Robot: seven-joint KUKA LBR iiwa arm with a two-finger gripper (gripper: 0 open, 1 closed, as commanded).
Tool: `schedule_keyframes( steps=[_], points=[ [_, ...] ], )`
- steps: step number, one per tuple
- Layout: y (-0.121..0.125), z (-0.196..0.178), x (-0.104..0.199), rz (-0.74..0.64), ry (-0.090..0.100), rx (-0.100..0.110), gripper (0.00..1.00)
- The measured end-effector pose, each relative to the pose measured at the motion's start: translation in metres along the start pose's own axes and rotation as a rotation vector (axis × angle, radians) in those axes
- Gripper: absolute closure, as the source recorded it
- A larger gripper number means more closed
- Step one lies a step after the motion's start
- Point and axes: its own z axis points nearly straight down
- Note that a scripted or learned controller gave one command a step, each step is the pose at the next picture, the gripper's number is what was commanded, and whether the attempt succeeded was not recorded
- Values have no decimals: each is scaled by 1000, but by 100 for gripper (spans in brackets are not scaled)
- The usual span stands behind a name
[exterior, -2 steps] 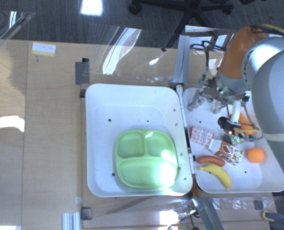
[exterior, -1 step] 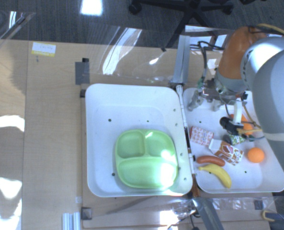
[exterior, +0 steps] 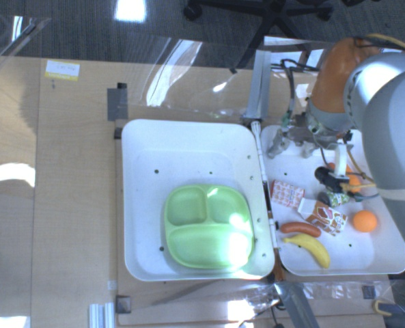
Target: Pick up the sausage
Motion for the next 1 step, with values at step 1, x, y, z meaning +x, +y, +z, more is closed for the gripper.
schedule_keyframes(
  steps=[1],
  points=[
    [1,-11,2,-4,2,-2,100]
  ],
)
